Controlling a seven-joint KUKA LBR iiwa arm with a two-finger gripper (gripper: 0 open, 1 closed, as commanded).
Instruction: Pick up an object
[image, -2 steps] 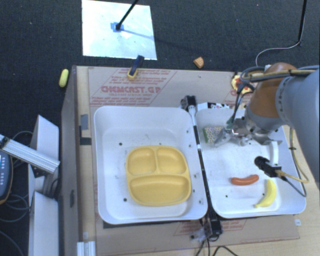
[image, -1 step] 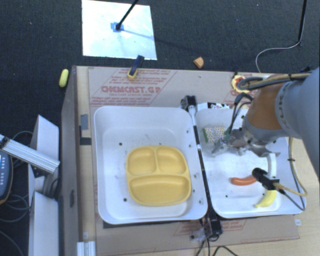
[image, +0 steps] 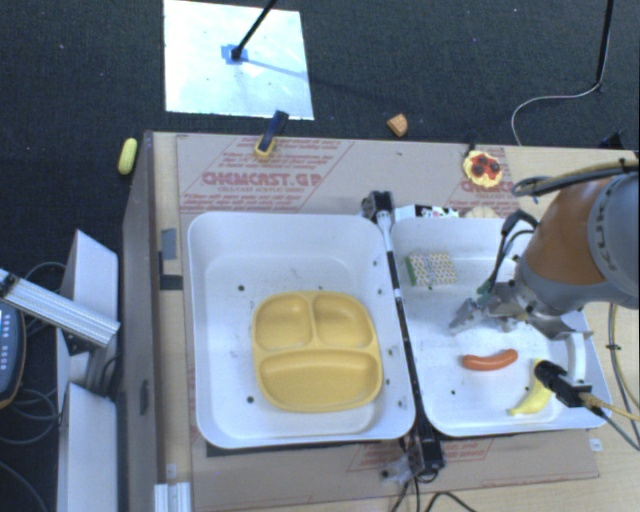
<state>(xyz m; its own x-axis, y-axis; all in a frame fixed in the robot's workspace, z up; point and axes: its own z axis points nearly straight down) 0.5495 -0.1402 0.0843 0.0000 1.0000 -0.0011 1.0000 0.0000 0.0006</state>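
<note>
My gripper (image: 472, 316) hangs low over the middle of the right bin (image: 440, 415), with the grey arm and its orange band (image: 565, 240) coming in from the right. A red-orange sausage (image: 489, 360) lies just below and to the right of the gripper, apart from it. A yellow banana (image: 531, 400) with a dark tip rests near the bin's front right corner. A small green-and-white patterned block (image: 431, 268) sits at the back left of this bin, above and to the left of the gripper. I see nothing held.
The left bin (image: 215, 300) holds a yellow divided plate (image: 316, 350). On the bench behind the bins lie a toy pizza (image: 483, 167) and a blue-and-yellow tool (image: 268, 135). Cables run along the right edge.
</note>
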